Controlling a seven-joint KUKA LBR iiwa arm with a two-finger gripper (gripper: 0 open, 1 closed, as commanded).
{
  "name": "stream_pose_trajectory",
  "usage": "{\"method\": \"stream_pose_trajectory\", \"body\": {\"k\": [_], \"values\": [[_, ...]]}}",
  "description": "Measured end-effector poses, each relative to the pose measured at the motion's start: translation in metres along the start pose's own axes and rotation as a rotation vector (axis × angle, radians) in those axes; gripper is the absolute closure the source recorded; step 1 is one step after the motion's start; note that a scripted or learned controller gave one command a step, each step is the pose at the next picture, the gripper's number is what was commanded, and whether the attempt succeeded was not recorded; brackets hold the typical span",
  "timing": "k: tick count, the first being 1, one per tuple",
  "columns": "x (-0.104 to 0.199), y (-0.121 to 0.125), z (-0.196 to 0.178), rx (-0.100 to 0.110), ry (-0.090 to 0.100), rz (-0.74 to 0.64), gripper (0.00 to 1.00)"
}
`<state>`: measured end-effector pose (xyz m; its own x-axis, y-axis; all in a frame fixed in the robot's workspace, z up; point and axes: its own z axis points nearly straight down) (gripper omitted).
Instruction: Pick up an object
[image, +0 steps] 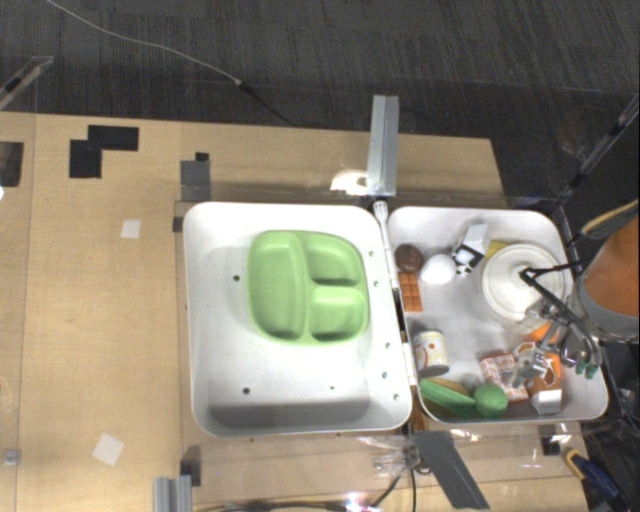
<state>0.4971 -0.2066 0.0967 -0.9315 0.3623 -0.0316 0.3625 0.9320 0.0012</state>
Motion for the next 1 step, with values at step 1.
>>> {"method": "stream_pose_trajectory", "body": {"k": [1], "values": [[0.0002,-0.0009,0.0001,0.0,0.001,0.028,0.0]]}}
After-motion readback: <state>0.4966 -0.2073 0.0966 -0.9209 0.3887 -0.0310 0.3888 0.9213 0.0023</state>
